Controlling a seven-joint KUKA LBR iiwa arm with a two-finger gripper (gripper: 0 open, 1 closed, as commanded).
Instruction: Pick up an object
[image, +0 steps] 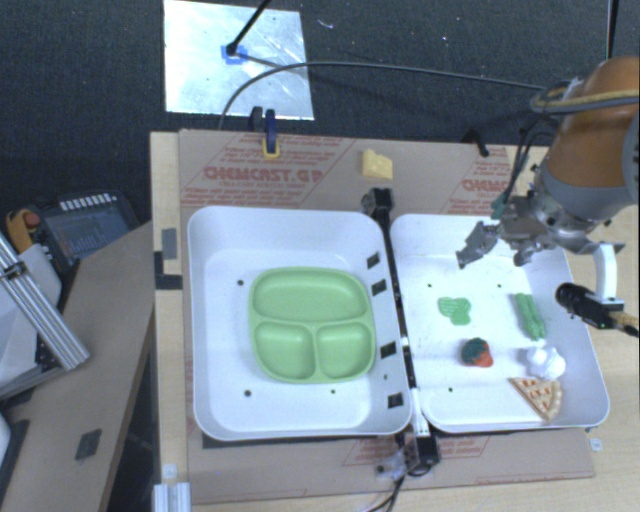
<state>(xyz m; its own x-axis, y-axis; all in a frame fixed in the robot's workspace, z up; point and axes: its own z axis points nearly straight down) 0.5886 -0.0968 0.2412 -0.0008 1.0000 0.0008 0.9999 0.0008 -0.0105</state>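
Note:
The right bin (430, 250) holds several small toy foods. A green leafy piece (455, 310) lies near its middle, and a long green piece (529, 315) lies to its right. Below them sit a red piece with a green top (477, 352), a small white piece (543, 360) and a pizza slice (538, 396). My gripper (497, 252) hangs over the bin's far part, above and apart from all of them. It is open, with nothing between its fingers.
The left bin (215, 250) holds a green divided plate (308, 325). A yellow block (377, 164) lies on the cardboard behind the bins, near a blue and yellow clamp (268, 135). A black fitting (588, 304) juts in over the right bin's right rim.

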